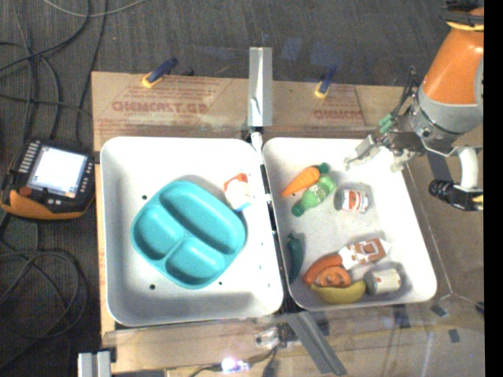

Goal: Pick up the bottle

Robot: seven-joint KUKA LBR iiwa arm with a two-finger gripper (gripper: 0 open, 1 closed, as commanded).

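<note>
Above the right bin's point(420, 242) far edge the tool point(369, 152) hovers, fingers apart and holding nothing, so the approach is in hand: next it likely must descend onto the green bottle point(313, 195) lying just below-left, beside the carrot point(304, 179).

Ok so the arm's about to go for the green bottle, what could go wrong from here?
1. The green bottle lies on its side touching the carrot, so the jaws could catch the carrot too or nudge both away.
2. The can sits close on the bottle's right, leaving little room on that side.
3. The gripper is over the right bin's top edge, away from the bottle, so a poorly aimed descent might hit the bin wall.
</note>
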